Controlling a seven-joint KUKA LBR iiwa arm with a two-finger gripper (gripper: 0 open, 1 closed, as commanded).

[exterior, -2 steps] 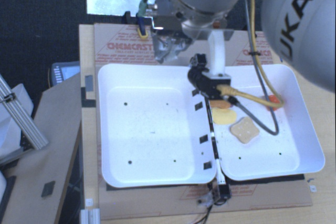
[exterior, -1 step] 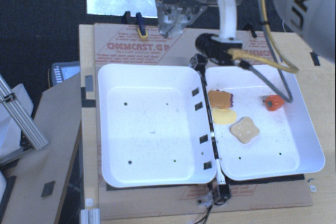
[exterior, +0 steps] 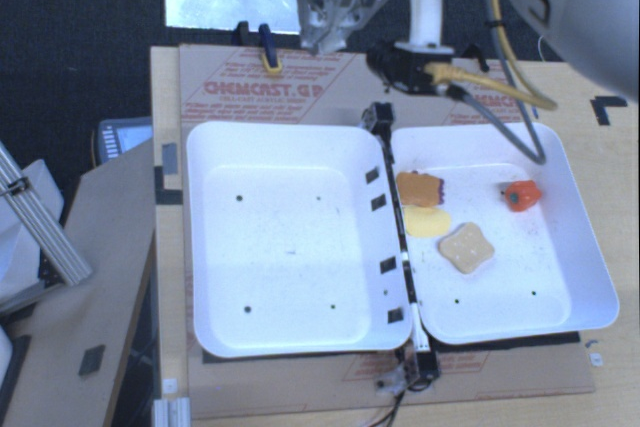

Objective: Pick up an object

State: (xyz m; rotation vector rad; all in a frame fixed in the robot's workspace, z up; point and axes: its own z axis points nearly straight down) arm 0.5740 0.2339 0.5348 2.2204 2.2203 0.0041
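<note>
The right bin (exterior: 575,255) holds several small items. An orange-brown square piece (exterior: 419,188) lies near its left wall, with a pale yellow flat piece (exterior: 428,223) just below it. A tan toast-shaped piece (exterior: 466,248) lies further toward the front. A red-orange piece (exterior: 520,195) sits alone at the right. My gripper (exterior: 328,27) hangs high above the back edge of the bench, beyond the left bin (exterior: 215,315), far from all the items. Nothing shows between its fingers.
A cardboard sheet (exterior: 250,87) lies under both bins. A yellow cable (exterior: 500,90) and a grey hose trail from the arm over the back of the right bin. Black clips (exterior: 380,205) line the seam between the bins. A blue-handled clamp (exterior: 268,50) stands at the back.
</note>
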